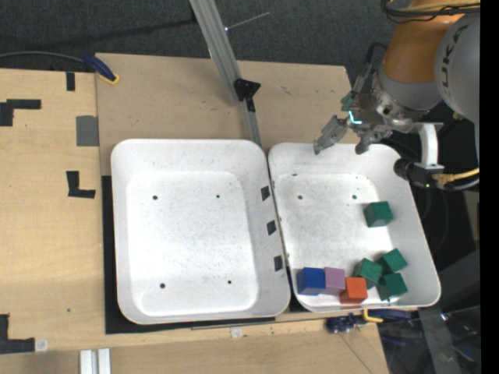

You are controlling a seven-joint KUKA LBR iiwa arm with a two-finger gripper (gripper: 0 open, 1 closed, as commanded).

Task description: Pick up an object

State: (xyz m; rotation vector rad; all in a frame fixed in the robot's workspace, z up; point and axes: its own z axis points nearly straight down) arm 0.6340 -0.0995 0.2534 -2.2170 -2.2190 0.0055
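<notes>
We see the tool (pixel 343 139) at the upper right of the frame, hanging over the far rim of the right bin (pixel 425 232), its two fingers spread apart with nothing between them; one fingertip points down toward the left at the bin's top edge, the other sits a little to its right. The grey arm (pixel 437 45) with its orange band comes in from the upper right corner. The things to pick from all lie in the right bin, well apart from the tool. A green block (pixel 378 213) sits alone near the bin's right wall, about mid-height in the frame, turned slightly so its edges run at a slant to the bin walls; it looks roughly cubic, so we cannot give it a long axis. The rest are clustered along the bin's lower edge: a blue block (pixel 312 280) at the left of the row, a light purple block (pixel 334 279) touching it on the right, an orange block (pixel 355 289) just beside that, and three more green blocks (pixel 387 273) bunched toward the lower right corner, close or touching one another. The left bin (pixel 125 162) lies beside the right one on the wooden desk (pixel 47 209)
</notes>
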